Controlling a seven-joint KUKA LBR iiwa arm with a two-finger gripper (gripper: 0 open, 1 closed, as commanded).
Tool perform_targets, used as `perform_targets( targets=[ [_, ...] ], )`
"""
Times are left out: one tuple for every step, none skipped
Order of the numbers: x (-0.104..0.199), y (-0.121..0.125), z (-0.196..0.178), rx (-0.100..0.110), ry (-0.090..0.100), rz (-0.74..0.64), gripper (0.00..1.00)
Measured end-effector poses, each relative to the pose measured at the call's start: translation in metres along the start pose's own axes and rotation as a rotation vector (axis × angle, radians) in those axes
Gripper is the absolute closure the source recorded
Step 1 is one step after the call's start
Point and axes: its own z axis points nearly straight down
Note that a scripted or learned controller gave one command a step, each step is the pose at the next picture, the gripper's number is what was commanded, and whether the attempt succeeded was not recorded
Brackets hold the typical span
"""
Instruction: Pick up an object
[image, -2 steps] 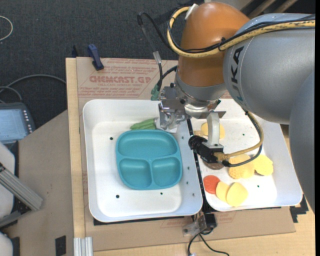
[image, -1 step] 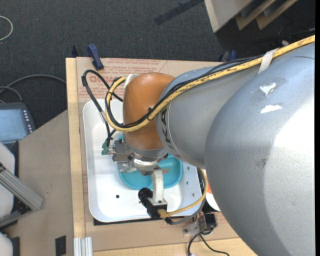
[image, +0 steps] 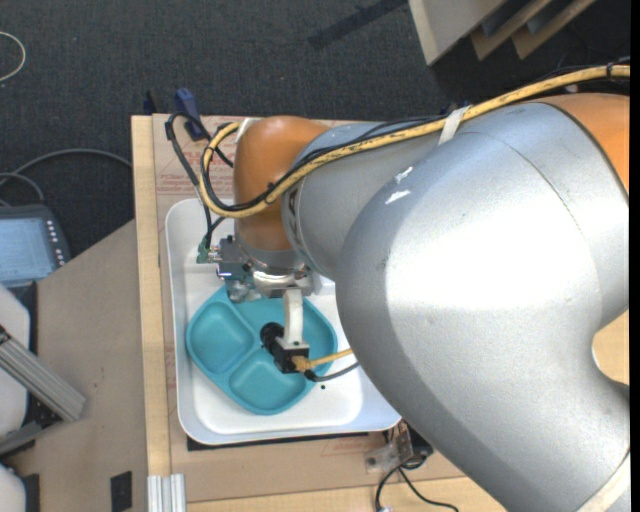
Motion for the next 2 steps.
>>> perform_targets(
  targets=[
    [0.002,-0.081,-0.132,-0.004,0.007,-0.005,1.0],
    [0.0,-0.049,-0.45,-0.021,0.01,-0.003,1.0]
  ],
)
